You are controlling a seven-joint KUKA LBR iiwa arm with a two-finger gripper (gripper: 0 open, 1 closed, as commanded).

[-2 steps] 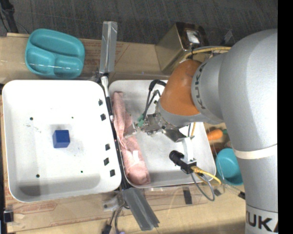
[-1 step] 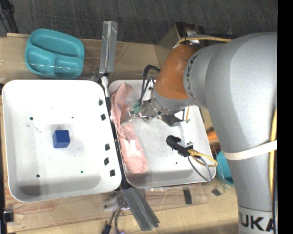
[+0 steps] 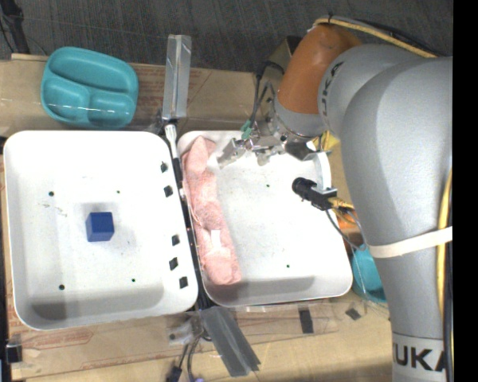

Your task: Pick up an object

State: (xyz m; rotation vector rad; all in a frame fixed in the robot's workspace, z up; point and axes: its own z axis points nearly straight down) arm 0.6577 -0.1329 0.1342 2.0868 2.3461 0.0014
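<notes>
Hovering over the far end of the right shallow white bin, the grey arm with its orange wrist band carries its hand low near the upper end of a long pink fuzzy cloth-like object, which lies along that bin's left wall. The hand's metal parts read as a small cluster of pale prongs against the white floor, and whether they are spread or closed cannot be told from this slanted view; nothing is visibly caught between them. A small blue cube sits alone in the left white bin, well apart from the hand. A teal moulded plastic tray rests on the wooden tabletop beyond the left bin, outside both bins. The pink object looks like the nearest candidate for a pick, and several things could spoil it. Being pressed against the bin wall, it leaves little room on that side, so one prong could land on the rim or on the divider between bins rather than beside the object. Soft, limp material may also bunch or slide out, so that only a loose fold gets pinched and slips free on lifting. A grasp at one end could leave the rest dragging along the wall.
</notes>
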